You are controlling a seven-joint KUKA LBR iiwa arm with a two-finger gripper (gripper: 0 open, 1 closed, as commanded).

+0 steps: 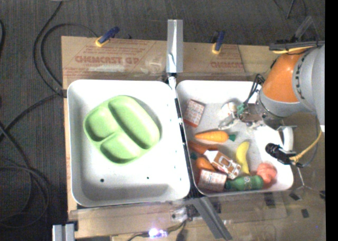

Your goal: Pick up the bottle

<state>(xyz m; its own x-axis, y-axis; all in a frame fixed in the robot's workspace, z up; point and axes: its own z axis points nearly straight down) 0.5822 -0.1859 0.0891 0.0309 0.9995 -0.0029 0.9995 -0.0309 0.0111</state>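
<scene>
A dark green bottle (244, 183) lies on its side at the front of the right bin (211, 88), between a brownish packet (212, 180) and a pink-red ball (267, 171). My gripper (231, 115) hangs low over the back middle of that bin, just above and to the right of an orange carrot (211, 136). It is well behind the bottle and apart from it. The grey arm with its orange band (282, 84) reaches in from the right.
The right bin also holds a red-patterned box (194, 112), a yellow banana (242, 154), a white and orange carton (224, 163) and an orange item (203, 162). A green divided plate (122, 127) lies in the left bin (79, 182).
</scene>
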